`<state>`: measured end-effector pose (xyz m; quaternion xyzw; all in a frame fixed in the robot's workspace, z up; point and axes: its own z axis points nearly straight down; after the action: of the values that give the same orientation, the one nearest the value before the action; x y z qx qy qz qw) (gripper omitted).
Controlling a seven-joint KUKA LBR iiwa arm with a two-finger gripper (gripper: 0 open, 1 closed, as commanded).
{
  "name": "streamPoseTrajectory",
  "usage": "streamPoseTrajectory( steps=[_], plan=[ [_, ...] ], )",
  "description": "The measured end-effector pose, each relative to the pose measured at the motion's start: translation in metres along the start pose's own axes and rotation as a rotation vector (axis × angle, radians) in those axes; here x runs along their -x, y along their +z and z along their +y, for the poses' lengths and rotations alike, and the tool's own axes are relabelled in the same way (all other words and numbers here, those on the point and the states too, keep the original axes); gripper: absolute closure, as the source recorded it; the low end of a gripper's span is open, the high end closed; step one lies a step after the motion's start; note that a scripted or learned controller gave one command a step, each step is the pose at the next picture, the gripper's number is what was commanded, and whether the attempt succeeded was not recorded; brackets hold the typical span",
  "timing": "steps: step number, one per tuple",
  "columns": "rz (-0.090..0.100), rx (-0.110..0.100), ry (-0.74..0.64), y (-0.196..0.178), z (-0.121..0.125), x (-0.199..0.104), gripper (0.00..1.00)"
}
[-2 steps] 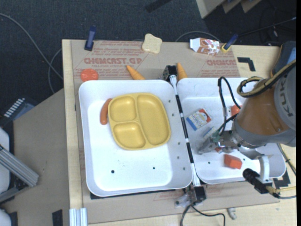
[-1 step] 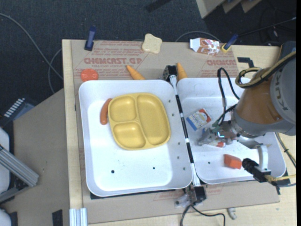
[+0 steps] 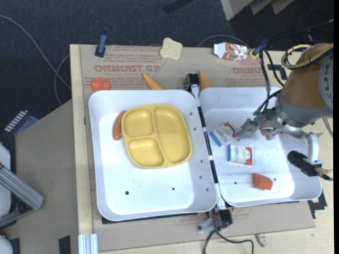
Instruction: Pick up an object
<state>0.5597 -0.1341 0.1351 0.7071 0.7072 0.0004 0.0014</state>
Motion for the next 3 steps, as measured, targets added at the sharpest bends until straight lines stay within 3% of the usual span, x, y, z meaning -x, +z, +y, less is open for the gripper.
streamPoseTrajectory(
  steps=[1, 2, 3],
  plan=[
    [0.002, 0.004, -0.001, 0.048, -0.012, -0.015, 0.0],
    [0.001, -0.001, 0.001, 0.041, -0.014, -0.015, 1.0],
    [-0.001, 0.001, 0.0, -0.015, 0.034, 0.033, 1.0]
  ],
)
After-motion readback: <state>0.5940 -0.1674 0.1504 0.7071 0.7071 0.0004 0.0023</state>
